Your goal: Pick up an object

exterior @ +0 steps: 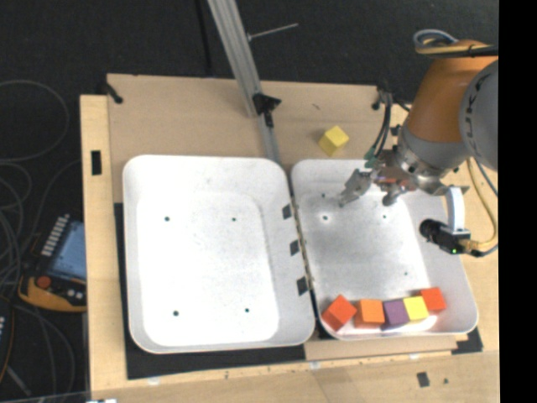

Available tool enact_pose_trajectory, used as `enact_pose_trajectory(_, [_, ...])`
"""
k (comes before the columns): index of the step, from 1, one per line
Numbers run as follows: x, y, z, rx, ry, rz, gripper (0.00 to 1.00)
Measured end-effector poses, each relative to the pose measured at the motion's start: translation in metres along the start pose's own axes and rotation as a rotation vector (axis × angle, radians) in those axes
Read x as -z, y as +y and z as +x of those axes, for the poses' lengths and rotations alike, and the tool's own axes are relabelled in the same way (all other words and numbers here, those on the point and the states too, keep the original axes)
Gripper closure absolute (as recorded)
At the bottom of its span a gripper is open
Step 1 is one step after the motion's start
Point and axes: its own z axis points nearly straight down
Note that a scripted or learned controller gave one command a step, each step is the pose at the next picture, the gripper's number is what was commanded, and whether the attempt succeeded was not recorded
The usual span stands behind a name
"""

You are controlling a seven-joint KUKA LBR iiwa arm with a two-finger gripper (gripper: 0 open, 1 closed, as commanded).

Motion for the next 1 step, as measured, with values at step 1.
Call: enact_pose_trajectory(1, [-0.0088, -0.0075, -0.0161, -0.002, -0.003, 0.002, 0.00])
